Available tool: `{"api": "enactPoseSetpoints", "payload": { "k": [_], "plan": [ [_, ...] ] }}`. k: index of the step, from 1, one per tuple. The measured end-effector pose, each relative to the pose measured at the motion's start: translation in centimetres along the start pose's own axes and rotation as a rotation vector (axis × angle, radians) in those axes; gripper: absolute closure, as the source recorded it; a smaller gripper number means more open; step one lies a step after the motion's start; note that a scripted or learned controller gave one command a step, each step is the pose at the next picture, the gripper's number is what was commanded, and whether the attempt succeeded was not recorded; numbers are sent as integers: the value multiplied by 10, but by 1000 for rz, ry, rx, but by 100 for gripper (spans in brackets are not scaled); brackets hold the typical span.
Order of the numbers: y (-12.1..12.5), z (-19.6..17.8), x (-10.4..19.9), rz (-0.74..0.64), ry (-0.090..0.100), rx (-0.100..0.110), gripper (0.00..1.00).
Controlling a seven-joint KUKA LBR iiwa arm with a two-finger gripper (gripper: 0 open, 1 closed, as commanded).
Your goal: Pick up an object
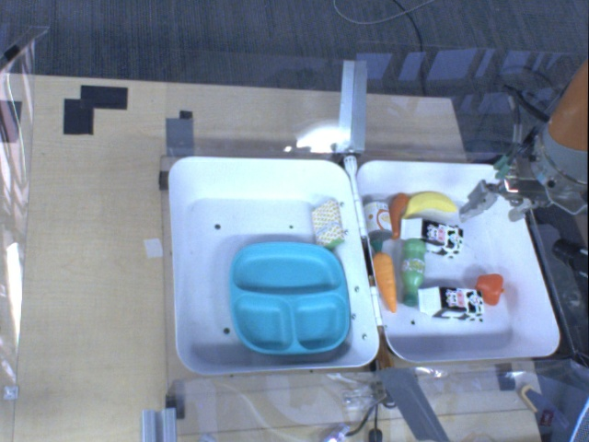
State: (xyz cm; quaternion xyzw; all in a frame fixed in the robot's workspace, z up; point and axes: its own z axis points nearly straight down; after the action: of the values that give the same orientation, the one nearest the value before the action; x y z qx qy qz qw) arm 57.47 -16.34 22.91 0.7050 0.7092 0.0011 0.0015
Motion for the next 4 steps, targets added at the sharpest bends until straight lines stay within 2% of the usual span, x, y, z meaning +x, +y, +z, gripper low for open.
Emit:
{"api": "enactPoseSetpoints", "payload": {
  "k": [1, 2, 3, 4],
  "plan": [
    [-21, 139, 38, 377, 1, -8, 0],
    [53, 141, 5, 584, 1, 8, 0],
    [57, 128, 6, 574, 2, -9, 100],
    [67, 141, -2, 635, 5, 14, 100]
  ]
}}
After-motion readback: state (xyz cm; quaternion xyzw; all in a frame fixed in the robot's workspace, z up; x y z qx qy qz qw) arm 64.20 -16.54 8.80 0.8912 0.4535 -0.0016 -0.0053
